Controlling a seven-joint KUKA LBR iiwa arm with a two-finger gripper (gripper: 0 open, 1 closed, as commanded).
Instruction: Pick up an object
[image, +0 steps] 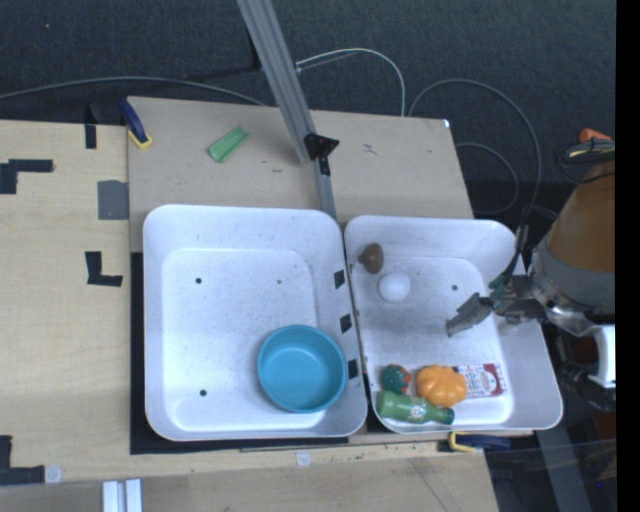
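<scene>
Plainly, the step in hand is picking a target and lining up over it.

Likeliest target: the white ball (394, 288) lies alone on the floor of the right bin (470, 236), toward its far left part, with bare floor around most of it.
Its neighbour: a small brown object (371, 257) sits just beyond the ball, close to the bin's left wall; it looks close enough to be nudged by a finger coming down on that side.
Near-edge cluster: an orange, pumpkin-like toy (440, 385), a green bottle-shaped toy (412, 407), a small red-and-green piece (394, 378) and a red-and-white flat packet (485, 381) crowd together along the bin's near wall, touching or nearly so.
Tool: the gripper (468, 316) hangs over the right part of the same bin, reaching in from the right, with nothing between its fingers; whether they stand apart or together I cannot tell at this angle.
Doing it well: I would centre over the ball, set the closing line so neither finger lands on the brown object, and descend straight, since a round thing rolls if touched on one side first.
Risk: the cluster invites a two-thing grab or a wall strike.
Left bin (200, 230): holds only a blue bowl (301, 367), well apart.
</scene>
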